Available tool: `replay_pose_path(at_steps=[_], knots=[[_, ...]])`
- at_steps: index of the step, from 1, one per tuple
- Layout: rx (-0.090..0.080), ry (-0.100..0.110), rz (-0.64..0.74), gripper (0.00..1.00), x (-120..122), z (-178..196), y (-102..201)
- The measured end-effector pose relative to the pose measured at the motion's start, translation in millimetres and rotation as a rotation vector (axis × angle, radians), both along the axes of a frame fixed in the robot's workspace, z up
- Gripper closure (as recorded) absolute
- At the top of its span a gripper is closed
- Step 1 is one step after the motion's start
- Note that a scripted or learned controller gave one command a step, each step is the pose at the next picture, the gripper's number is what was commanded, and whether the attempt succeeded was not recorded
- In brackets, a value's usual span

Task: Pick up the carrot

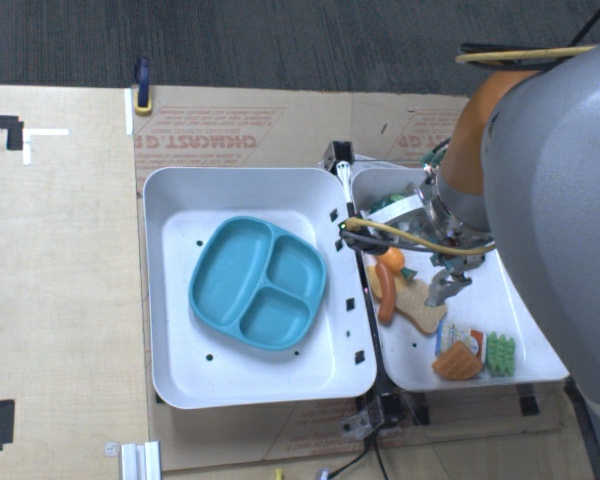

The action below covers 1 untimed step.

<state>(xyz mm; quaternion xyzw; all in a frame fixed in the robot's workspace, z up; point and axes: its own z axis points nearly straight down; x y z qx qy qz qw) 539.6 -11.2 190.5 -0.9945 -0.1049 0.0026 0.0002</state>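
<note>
In the left bin [170, 368] a teal divided plate [258, 283] is lying on its own. Over in the right bin [540, 363], the carrot [386, 280] is resting against the left wall, its long axis running nearly up and down the view, touching a tan bread-shaped toy [420, 306]. The claw [447, 280] is hanging just to the carrot's right; how wide it is standing cannot be told. It looks to need a short leftward shift.
</note>
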Motion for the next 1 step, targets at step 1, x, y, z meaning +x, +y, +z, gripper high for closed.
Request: replay_pose_path(at_steps=[1], knots=[[0.0, 0.0, 0.0, 0.0, 0.0, 0.0, 0.0]])
